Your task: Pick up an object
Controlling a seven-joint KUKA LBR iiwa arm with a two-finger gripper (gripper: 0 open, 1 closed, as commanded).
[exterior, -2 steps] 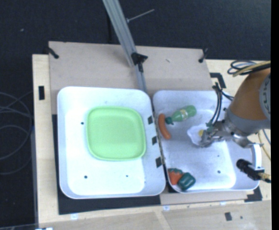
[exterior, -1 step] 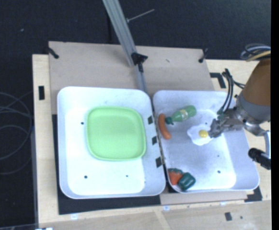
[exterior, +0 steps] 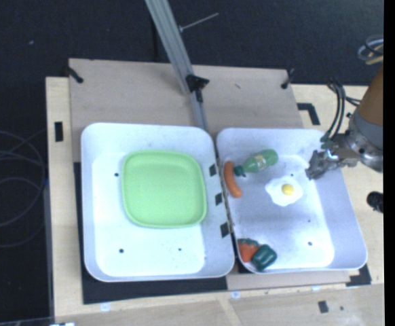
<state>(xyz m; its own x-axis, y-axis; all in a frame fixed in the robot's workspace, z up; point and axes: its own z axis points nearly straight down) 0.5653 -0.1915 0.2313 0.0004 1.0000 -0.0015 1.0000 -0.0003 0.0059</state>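
The right bin point(exterior: 333, 212) holds a fried egg toy point(exterior: 284, 191) near its middle, a green bottle point(exterior: 259, 161) lying at the upper left, and an orange sausage point(exterior: 233, 180) along the left wall. A small red and green vegetable point(exterior: 258, 253) rests in the bin's front left corner. My gripper point(exterior: 316, 166) hangs over the bin's upper right part, to the right of the egg and slightly above it. Nothing shows between its fingers.
The left bin point(exterior: 102, 209) carries a light green square plate point(exterior: 163, 188). A grey metal pole point(exterior: 174, 43) slants from the top down to the divider between the bins. Cables trail by the arm at the right.
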